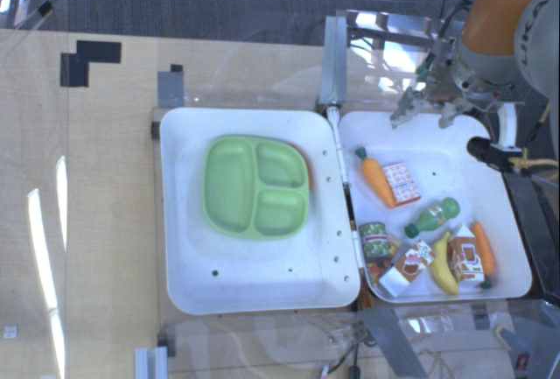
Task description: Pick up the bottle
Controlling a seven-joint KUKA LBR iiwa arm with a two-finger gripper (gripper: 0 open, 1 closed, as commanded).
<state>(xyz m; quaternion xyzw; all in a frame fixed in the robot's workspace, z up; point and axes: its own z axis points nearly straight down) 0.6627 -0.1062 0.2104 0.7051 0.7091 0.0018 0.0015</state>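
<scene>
My gripper hangs over the far rim of the right bin, its two fingers spread apart with nothing between them. The bottle, green with a pale cap end, lies on its side in the middle of that bin, well toward the near side from me and only a touch to the right in the camera view.

The bottle's long axis runs on a slant, its lower-left end toward the near left corner of the bin and its upper-right end pointing toward the far right. A carrot lies between me and the bottle, off to the left, with a small red-and-white box just beside it. A banana sits just nearer than the bottle, a brown carton next to that, and a second carrot along the right side. A small can lies to the bottle's near left.

The left bin carries a green tray and plays no part here.

As I judge it, the move ahead is a reach toward the near side and down, with my fingers turned to close across the bottle's width rather than along its slant. The banana close by leaves little room on that side.
</scene>
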